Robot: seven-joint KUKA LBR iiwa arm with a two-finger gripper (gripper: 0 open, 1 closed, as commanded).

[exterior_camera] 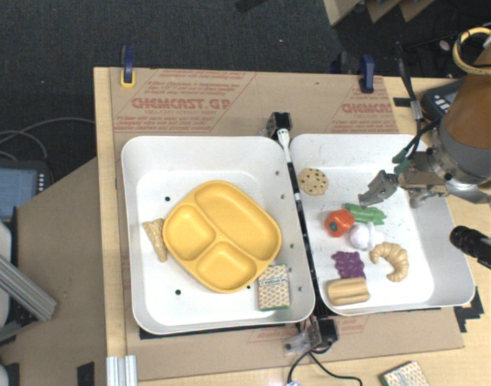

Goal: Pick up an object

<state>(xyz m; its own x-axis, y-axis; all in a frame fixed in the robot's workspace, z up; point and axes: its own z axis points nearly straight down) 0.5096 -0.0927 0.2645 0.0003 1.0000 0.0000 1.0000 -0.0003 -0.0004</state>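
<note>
The arm comes in from 3 o'clock w/ its gripper (387, 188) hanging over the upper part of the right bin (438, 296); whether it's open or closed can't be told from this slant, and nothing is seen held in it. No single target is named, so candidates are the right-bin toys: a cookie (313, 181) at approx 9 o'clock from the gripper, a green bean-like piece (367, 213) just below it at 6, a tomato (338, 223) touching that green piece at 7 o'clock, a small white item (360, 236) beside the tomato, purple grapes (349, 261) under that, a croissant (392, 260) at 6 o'clock further down, and a bread roll (347, 291) near the bottom rim. The left bin (137, 183) has a yellow divided plate (221, 236), a cracker strip (156, 239) at the plate's 9 o'clock and a small patterned box (274, 287) at its 5. Judgement: the pick is at approach stage, nothing lifted. Main risk is the cluster — tomato, green piece and white item sit packed together, so a descent there could nudge neighbours, pinch two at once, or close on an edge and slip. The round tomato prob rolls off if hit off-centre. The isolated cookie lies flat, so it's hard to get under
</note>
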